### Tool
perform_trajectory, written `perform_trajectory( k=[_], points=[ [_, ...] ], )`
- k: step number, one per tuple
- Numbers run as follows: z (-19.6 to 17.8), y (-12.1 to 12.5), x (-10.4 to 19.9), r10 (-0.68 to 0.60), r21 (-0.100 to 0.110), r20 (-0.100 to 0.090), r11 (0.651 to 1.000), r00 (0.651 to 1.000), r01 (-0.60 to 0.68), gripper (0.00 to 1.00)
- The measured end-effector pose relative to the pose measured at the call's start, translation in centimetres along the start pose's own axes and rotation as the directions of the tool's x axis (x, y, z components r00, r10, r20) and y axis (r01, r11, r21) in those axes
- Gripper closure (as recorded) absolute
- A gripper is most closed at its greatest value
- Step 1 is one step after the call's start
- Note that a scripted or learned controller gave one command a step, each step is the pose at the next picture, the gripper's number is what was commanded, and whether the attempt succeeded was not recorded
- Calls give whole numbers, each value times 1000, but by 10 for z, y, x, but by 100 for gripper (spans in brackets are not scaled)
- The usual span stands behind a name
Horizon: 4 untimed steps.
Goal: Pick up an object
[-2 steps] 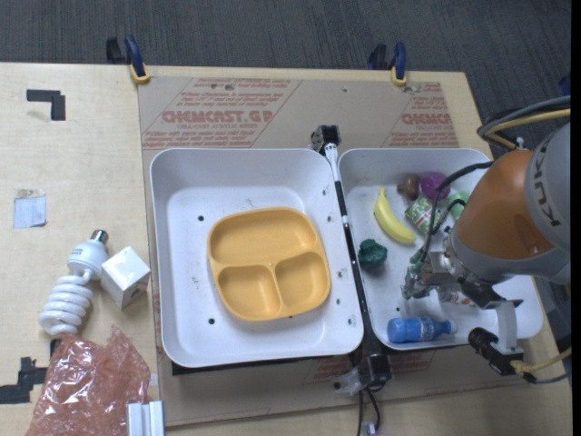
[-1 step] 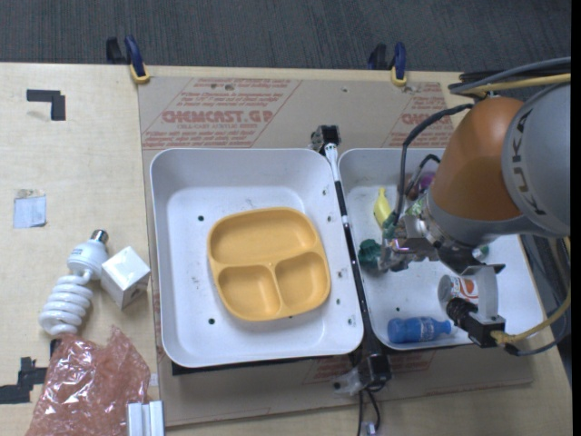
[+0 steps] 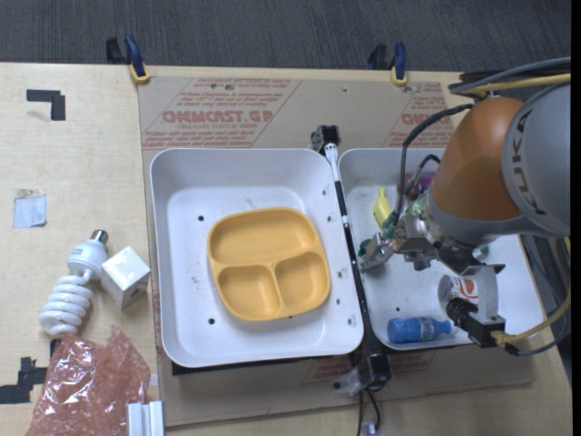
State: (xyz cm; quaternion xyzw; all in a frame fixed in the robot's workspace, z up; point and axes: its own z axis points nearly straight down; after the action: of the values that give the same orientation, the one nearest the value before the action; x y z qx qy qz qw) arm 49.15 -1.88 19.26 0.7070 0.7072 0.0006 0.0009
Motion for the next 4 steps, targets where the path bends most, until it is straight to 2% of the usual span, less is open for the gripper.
perform_trajectory(
  k=[1, 2, 3, 4],
  points=[
    [46, -2, -88, 2, 2, 0, 1000, 1000, -2, 0],
    [90, -4, -86, -6, -32, 5, 999, 1000, 6, 0],
    [80, -2, -88, -2, -35, 8, 999, 1000, 2, 100],
    [0, 24, -24, -2, 1, 0, 1000, 1000, 2, 100]
  ],
)
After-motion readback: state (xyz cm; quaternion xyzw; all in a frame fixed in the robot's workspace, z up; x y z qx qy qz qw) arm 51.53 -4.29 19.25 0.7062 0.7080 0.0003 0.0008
